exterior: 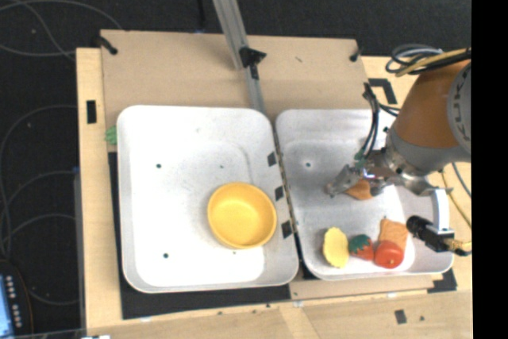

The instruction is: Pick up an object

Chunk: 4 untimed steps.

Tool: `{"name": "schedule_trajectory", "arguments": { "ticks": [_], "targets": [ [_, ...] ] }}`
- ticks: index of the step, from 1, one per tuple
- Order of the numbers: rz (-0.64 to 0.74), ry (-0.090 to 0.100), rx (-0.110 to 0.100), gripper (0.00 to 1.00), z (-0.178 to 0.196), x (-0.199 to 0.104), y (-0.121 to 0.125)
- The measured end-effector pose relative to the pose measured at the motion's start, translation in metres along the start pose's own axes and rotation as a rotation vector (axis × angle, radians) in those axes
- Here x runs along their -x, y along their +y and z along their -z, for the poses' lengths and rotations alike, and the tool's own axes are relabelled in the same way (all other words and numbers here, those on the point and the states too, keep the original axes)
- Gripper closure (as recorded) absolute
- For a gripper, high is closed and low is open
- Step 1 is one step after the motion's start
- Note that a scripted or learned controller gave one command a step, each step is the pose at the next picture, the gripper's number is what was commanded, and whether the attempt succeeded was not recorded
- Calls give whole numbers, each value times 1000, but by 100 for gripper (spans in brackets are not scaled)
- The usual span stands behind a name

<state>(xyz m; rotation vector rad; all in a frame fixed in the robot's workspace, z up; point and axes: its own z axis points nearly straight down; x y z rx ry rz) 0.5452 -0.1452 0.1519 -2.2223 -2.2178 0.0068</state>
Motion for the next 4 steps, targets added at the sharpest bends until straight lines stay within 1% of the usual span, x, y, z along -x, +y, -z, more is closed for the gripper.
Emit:
{"name": "schedule_trajectory", "arguments": {
  "ticks": [1, 2, 3, 4],
  "targets": [
    [1, -1, 1, 0, -53, 2, -1],
    [-5, 2, 9, 100, -39, 1, 2],
    [-2, 1, 11, 100, 6, 1, -3],
    [6, 1, 12, 100, 58, 2, -1]
  ]
}}
